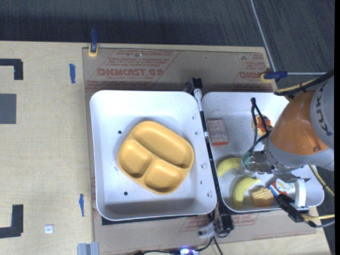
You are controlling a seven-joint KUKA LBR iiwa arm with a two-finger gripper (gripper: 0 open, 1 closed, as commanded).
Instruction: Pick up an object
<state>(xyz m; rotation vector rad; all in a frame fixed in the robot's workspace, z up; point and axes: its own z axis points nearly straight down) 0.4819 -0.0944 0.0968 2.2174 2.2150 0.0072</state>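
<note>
Lying in the right bin (234,108) are the loose things on offer: two yellow banana-shaped pieces, one (229,166) near the bin's middle and the other (243,189) closer to the near wall, both curved and smooth with a slight shine. Just right of the nearer one sits a small tan ridged piece (261,195), and beside that a white tube-like item (293,190) with coloured print. A small pink-and-white packet (217,130) lies flat toward the far left corner of that bin.

The arm (300,129), grey with its orange band, reaches in from the right and hangs over the bin. The claw (256,162) sits low between the two banana pieces; whether it is open or closed, or has hold of anything, cannot be told from here.

The left bin (106,110) holds a large yellow three-compartment tray (155,155), turned at a slant.

Both bins rest on a brown printed cardboard sheet (133,68) laid on a pale wood bench (42,158) marked with blue tape and black patches. Beyond the far edge is dark grey carpet (159,9).
</note>
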